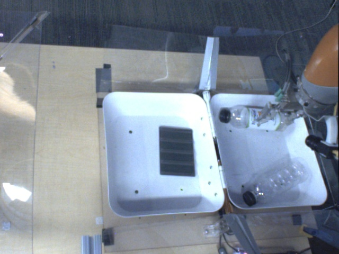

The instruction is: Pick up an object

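A clear plastic bottle (248,116) with a black cap lies on its side at the back of the right bin (312,194), cap pointing left. My gripper (279,111) is low over the bottle's right end, reaching in from the right. A second clear bottle (275,182) with a black cap lies along the front of the same bin. A flat black ridged block (177,150) rests in the middle of the left bin (122,142).
The grey arm with its orange band (323,62) hangs over the right bin's far right corner. A metal bar (208,62) stands behind the divide between the bins. Cables (302,30) run at the back right. Black clamps (105,73) hold the left bin's corners.
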### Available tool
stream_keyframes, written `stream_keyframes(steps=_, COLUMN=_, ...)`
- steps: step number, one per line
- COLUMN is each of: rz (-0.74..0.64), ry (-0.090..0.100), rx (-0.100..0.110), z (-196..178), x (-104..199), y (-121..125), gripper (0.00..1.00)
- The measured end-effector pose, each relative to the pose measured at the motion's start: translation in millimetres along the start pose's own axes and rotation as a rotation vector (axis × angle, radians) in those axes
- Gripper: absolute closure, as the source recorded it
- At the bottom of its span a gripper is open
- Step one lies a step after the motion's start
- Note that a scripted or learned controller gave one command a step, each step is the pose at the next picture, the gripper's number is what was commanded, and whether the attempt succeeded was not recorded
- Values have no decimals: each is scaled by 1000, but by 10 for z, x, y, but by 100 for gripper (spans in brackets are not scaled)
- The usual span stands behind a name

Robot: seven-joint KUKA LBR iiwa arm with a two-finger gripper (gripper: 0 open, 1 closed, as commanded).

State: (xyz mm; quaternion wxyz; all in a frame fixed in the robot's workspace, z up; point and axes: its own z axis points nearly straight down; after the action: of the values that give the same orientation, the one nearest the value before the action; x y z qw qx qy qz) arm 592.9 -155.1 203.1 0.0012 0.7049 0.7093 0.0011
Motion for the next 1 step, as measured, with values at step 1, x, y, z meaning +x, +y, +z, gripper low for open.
stream_keyframes(steps=1, rz=244, ry=1, rx=1, z=625, x=317, y=-655, gripper=0)
